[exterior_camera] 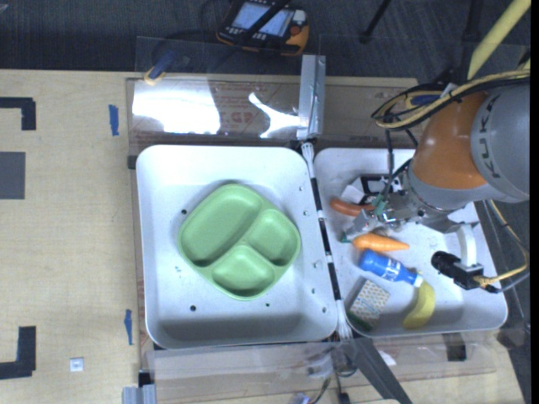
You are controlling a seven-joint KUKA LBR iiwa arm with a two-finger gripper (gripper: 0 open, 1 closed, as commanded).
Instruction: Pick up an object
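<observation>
Gripper [379, 211] low in the right bin [488, 314], finger state impossible to tell. Just near of it, an orange carrot [381, 243], long axis left-right, tip pointing right. Nearer still, blue bottle [389, 269], banana [420, 305]. Left bin [160, 225] holding green divided plate [240, 240].

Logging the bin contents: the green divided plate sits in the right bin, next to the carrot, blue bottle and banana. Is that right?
Not quite. The camera view shows the green divided plate alone in the left bin. The carrot, blue bottle and banana do lie in the right bin.
</observation>
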